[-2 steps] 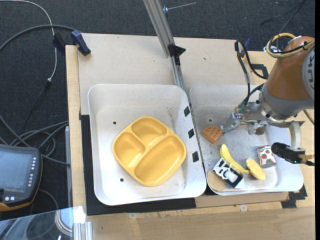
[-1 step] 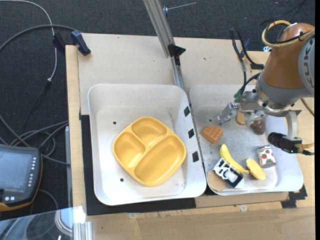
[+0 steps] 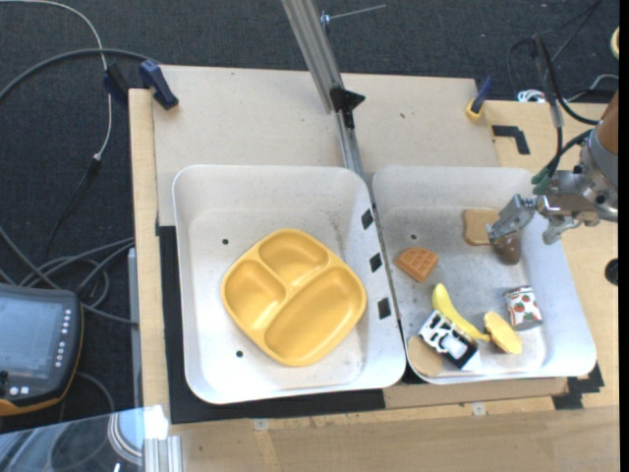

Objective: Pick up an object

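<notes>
2 white bins side by side: left bin point(image 3: 197, 214) with a yellow plate point(image 3: 293, 296), right bin point(image 3: 570, 303) with the small items. Arm point(image 3: 600, 160) reaching in from the right, gripper point(image 3: 509, 232) low over the right bin's far half. Directly under the tips, a brown piece point(image 3: 508, 251), tan slice point(image 3: 479, 226) just beside it to the left. Waffle point(image 3: 417, 263), banana point(image 3: 455, 313) and carton point(image 3: 523, 308) lying nearer the front edge. Jaw state: cannot tell. Likely target: the brown piece, straight below.

Arm point(image 3: 601, 155): grey metal wrist, orange band above; black cables alongside. End effector point(image 3: 526, 219): grey, two metal fingers.
</notes>
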You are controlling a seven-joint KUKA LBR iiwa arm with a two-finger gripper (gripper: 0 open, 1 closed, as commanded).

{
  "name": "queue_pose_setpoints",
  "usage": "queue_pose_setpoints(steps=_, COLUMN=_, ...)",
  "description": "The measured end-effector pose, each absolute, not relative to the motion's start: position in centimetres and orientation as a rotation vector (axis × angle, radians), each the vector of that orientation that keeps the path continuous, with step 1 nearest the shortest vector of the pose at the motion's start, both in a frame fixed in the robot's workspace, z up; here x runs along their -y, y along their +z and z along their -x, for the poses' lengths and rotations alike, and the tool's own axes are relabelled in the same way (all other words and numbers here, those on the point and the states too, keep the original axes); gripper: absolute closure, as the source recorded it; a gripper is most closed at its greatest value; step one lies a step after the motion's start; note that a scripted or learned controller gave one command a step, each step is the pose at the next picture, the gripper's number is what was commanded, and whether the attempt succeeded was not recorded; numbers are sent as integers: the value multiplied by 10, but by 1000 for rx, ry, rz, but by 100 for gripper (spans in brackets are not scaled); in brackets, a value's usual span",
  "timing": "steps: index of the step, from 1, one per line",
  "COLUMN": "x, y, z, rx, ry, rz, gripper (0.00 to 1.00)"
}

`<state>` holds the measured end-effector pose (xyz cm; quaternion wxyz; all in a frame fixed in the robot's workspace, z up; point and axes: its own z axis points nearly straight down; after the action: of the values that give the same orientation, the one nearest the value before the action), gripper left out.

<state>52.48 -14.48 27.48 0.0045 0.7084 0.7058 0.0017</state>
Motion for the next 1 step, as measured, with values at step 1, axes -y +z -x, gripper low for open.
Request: queue_pose_setpoints(steps=1, x=128, y=215, z=-535, rx=-2228, ry=-5, rz=-2224, gripper=0)
